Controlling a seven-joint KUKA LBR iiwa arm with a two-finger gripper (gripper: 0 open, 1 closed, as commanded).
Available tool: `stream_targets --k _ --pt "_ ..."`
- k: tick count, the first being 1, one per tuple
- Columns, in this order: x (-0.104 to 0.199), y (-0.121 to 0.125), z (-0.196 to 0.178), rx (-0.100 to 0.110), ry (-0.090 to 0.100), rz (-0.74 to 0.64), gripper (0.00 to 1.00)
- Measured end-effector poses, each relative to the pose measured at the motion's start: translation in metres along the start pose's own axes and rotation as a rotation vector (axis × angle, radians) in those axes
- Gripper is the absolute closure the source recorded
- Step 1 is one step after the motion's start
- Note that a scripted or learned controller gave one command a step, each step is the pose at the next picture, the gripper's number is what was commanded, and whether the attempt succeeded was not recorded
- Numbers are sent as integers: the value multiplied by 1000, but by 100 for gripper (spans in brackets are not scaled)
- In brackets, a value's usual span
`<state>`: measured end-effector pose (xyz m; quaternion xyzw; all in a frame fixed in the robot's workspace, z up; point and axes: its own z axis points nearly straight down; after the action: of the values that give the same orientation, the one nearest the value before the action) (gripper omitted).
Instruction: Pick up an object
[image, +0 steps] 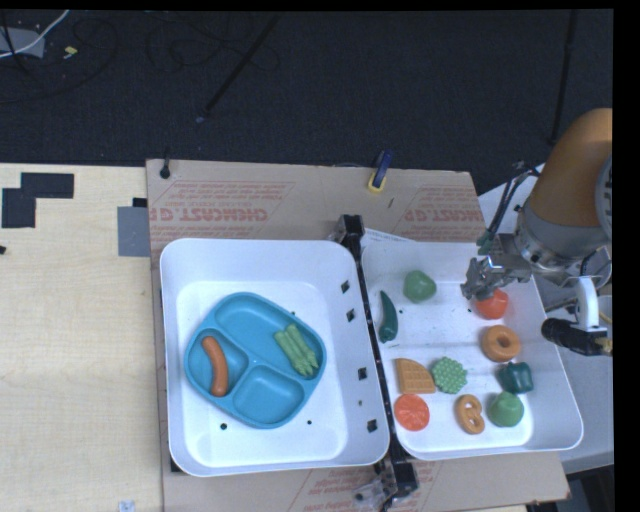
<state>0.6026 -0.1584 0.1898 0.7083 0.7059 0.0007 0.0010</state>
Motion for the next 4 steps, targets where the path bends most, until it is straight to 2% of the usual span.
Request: stream_targets --k 1,2,3,4 --pt "-1 1 -40 0 0 -3 100" --pt "52 -16 -29 7 3 -6 100" --pt "104 -36 -37 7 3 -8 100" --pt "160 -40 -27 7 2 -8 100"
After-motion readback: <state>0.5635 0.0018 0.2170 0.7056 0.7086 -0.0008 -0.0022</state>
